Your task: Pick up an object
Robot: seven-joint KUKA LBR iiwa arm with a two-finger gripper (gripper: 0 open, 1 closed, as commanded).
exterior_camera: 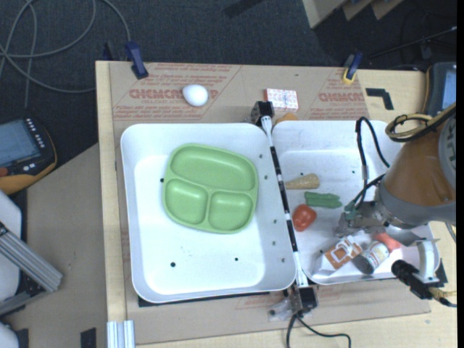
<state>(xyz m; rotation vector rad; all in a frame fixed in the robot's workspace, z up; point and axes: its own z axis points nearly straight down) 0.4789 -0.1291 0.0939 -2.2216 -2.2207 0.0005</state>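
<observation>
Objects for picking lie in the right bin (319, 140) at centre right of the frame, beside the left bin (145, 194), which holds a green divided plate (210, 188). The arm (424, 180) reaches in at right, its gripper (355, 222) low over the right bin; whether its fingers are apart or together cannot be told. Nearby lie a green pepper (321, 199), a red tomato (304, 216) and a small bottle (371, 257).

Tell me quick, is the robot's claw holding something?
Gripper: cannot be told; it's low in the right bin, near the green pepper.
</observation>
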